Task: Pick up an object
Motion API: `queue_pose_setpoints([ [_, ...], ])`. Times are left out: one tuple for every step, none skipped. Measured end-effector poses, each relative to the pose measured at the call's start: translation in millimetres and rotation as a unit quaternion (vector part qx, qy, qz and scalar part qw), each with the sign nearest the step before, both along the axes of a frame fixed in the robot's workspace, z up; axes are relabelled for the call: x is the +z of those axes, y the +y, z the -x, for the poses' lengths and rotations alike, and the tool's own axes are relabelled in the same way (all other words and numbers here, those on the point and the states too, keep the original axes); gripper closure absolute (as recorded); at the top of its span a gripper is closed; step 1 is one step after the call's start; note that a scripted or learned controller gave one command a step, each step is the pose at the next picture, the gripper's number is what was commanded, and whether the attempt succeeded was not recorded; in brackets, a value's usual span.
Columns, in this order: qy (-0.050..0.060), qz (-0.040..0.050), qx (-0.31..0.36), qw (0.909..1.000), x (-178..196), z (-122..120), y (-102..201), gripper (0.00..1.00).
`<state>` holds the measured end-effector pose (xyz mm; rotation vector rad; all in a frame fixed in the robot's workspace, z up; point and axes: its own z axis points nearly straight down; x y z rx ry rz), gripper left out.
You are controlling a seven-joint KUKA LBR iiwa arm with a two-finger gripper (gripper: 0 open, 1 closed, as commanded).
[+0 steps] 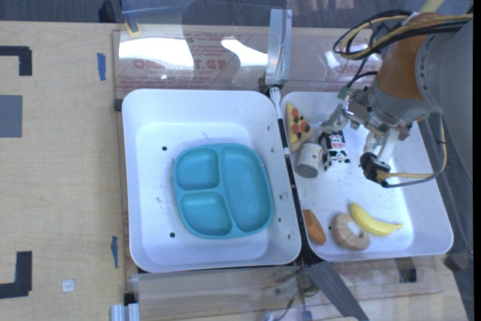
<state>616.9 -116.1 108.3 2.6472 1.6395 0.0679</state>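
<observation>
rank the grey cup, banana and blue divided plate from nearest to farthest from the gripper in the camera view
1. Grey cup, right bin, just left of the gripper.
2. Banana, same bin, toward its front edge.
3. Blue divided plate, left bin, across the divider.

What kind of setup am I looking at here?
Probably a lab bench for robot picking tests: two white bins side by side, clear guard panels behind them, and toy food such as a banana.
</observation>
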Motion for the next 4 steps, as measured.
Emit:
queue_pose_setpoints([
  [0.001, 0.0088, 0.079, 0.9969, 0, -5, -2, 0.00],
  [0.019, 0.0060, 0.148, 0.9888, -18, -6, 19, 0.00],
  [0.021, 0.0061, 0.147, 0.9889, -10, -5, 18, 1.00],
  [0.023, 0.0010, 0.051, 0.9984, 79, -17, 77, 1.00],
])
